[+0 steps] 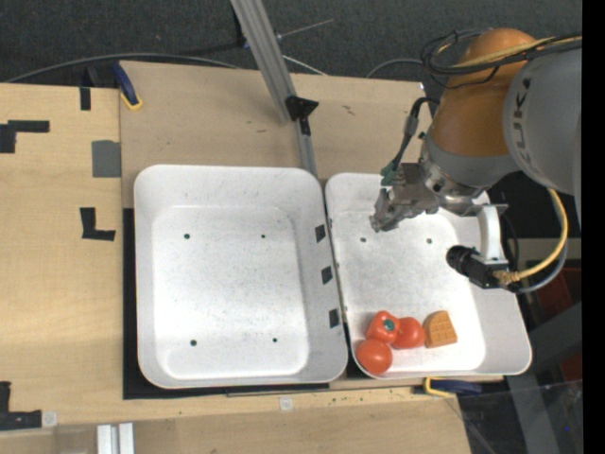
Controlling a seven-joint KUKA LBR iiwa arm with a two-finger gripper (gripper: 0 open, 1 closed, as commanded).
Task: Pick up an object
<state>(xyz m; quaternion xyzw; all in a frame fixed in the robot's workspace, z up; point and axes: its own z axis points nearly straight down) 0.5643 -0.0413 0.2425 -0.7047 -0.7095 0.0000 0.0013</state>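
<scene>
Red toy (391,331): lumpy, glossy, red-orange, with a small green spot on top; lies at the near edge of the right bin (416,253), toward its left corner.
Red ball (373,356): round, red, touching the toy's near side, right against the bin's front rim.
Waffle (440,329): small tan block with a grid pattern, just beside the toy on its right.
Right bin: shallow, white, speckled; holds toy, ball and waffle, all bunched at the near end.
Left bin (232,272): shallow, white, speckled, with four small dark dots on its floor; touches the right bin along the middle seam.
Claw (386,218): hangs over the far left part of the right bin, well apart from the three things; tips close together, cannot tell how far open; nothing seen between them.
Arm (492,102): grey with orange band, reaching in from the right.
Worktop (189,121): pale wood with black tape marks at left.
</scene>
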